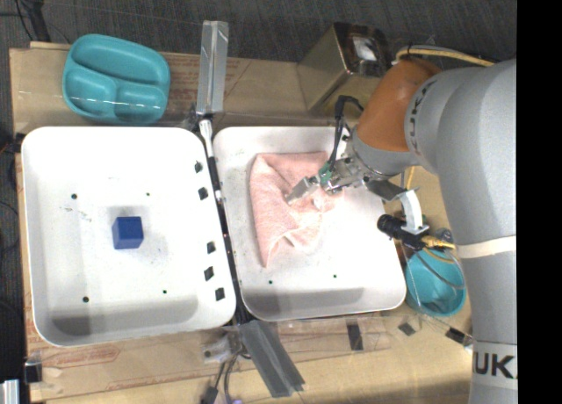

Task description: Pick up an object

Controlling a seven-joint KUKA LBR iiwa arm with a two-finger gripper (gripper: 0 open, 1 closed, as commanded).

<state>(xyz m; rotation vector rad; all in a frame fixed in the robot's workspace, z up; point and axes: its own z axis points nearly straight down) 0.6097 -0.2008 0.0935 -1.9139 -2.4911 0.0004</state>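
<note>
Tool (309,187) is down in the right bin (369,292), sitting on the pink cloth (279,209) near its upper right edge; can't tell if it's apart or closed, nor whether it has the fabric. Cloth lies crumpled in the bin's left-centre. Blue cube (128,232) sits alone in the left bin (53,314). Teal tray (116,77) on the counter (272,73), beyond the left bin.
</note>
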